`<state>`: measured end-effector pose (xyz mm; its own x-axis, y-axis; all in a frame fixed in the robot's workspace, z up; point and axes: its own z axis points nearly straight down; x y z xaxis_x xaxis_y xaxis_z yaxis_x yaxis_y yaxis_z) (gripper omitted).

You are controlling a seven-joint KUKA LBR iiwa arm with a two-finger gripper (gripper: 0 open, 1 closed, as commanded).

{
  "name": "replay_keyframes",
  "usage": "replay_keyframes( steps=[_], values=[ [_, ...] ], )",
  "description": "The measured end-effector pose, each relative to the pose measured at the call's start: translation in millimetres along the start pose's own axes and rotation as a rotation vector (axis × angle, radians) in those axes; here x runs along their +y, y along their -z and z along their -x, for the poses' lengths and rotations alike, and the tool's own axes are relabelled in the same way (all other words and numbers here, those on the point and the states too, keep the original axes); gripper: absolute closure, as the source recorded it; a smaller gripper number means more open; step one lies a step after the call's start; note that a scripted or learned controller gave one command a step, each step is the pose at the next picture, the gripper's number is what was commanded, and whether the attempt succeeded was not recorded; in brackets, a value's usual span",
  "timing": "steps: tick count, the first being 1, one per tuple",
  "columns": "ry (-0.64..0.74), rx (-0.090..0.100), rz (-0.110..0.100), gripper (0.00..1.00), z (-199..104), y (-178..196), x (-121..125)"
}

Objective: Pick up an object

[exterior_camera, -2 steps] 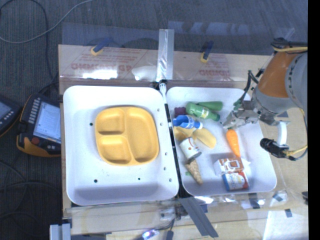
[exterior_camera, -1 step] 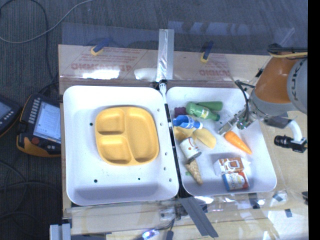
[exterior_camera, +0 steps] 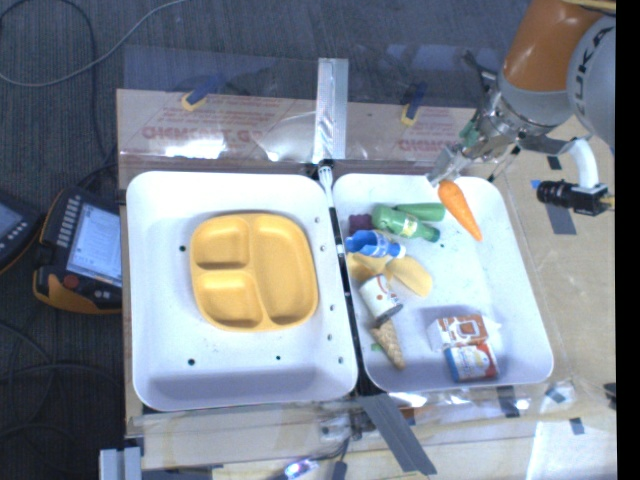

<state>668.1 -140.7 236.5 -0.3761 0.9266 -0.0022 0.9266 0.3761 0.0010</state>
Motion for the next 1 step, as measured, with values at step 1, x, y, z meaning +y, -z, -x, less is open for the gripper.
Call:
replay_keyframes(
  steps=[1],
  values=[
    [-0.024,0.002,-0.002,1.00,-46.4,-14.5,19.4]
  ],
)
